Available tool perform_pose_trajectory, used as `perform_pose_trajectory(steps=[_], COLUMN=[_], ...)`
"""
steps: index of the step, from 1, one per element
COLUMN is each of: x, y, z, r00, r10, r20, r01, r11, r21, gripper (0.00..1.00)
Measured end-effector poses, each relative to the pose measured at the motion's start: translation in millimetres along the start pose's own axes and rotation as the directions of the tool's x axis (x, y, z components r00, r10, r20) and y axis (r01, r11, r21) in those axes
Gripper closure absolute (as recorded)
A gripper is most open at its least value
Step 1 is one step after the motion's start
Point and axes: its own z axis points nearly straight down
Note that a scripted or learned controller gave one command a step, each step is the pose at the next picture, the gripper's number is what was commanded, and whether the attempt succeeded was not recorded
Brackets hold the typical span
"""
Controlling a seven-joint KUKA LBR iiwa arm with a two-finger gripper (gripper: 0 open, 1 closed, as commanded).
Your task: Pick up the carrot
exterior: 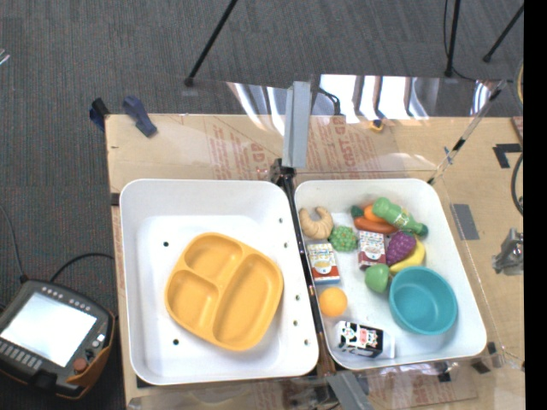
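The carrot (373, 223), orange with a small green top at its left end, lies at the back of the right bin (453, 229). A green vegetable (398, 215) rests partly across it. A purple grape bunch (400, 248) and a small red carton (372, 248) sit just in front of it.
The right bin also holds a croissant (316, 222), a green leafy piece (344, 238), another carton (322, 261), a banana (412, 261), a green fruit (377, 278), an orange (332, 302), a teal bowl (423, 301) and a milk carton (363, 338). A yellow divided plate (225, 290) lies in the left bin (145, 229).
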Motion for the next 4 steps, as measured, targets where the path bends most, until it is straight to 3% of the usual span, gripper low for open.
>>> perform_pose_trajectory(steps=[1,2,3,4], x=[1.3,1.3,-2.3,-23.2], y=[-0.1,-0.1,4.9,9.2], z=[-17.7,-37.3,104.0,6.6], r00=[0.971,0.902,0.915,0.825], r10=[-0.238,-0.432,-0.403,-0.565], r20=[0.002,0.004,0.01,0.002], r01=[0.238,0.433,0.403,0.565], r11=[0.971,0.902,0.915,0.825], r21=[-0.005,-0.005,-0.017,-0.001], gripper=[1.0,1.0,1.0,1.0])
